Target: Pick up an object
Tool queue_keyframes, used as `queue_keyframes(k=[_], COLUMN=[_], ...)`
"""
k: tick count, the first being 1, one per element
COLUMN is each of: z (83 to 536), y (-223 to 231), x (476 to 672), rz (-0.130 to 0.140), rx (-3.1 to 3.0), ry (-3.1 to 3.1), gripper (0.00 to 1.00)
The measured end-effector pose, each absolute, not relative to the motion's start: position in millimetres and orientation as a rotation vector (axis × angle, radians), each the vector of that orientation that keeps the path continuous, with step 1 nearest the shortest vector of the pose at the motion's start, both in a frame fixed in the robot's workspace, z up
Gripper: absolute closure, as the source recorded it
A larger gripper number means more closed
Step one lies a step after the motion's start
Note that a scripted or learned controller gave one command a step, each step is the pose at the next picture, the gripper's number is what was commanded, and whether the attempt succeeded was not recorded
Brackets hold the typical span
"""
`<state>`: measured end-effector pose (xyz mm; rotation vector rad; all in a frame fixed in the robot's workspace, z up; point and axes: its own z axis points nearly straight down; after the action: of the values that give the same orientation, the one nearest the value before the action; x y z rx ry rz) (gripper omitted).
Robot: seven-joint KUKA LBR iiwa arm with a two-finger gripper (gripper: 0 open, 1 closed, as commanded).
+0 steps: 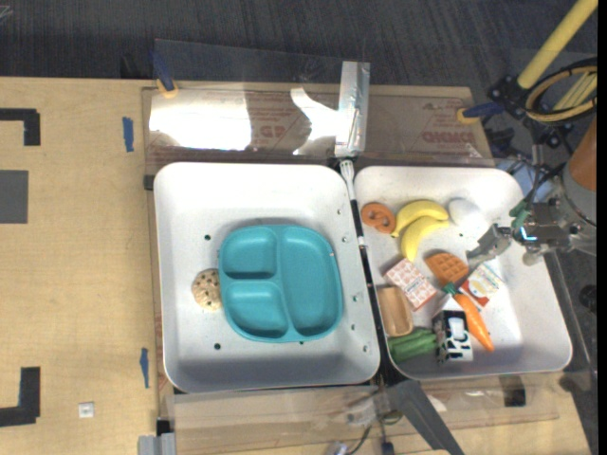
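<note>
The pick has not been made yet: nothing is sitting between the fingers of the gripper, which is hanging over the right side of the right bin with its two fingers slightly parted and angled down-left toward the clutter. All the candidate objects are lying in that bin, at centre right of the frame: a banana with an orange cookie-like disc just left of it, a waffle-like orange piece closest to the fingertips, a pink-checked packet, a carrot and a green vegetable toward the lower edge. What remains, by this reading, is the descent, the close and the lift.

Room is tight here, since the items are touching or overlapping and the bin's right wall is running close behind the wrist. The left bin is offering more space, holding a teal divided plate and a cookie beside its left rim.
</note>
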<state>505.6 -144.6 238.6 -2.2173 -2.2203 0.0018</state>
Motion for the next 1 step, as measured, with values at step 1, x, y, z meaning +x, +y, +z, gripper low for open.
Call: queue_keyframes(k=[1], z=[249.6], y=[-184.1], x=[483.3], rz=[0.000], rx=[-2.121], ry=[-2.317], gripper=[0.00])
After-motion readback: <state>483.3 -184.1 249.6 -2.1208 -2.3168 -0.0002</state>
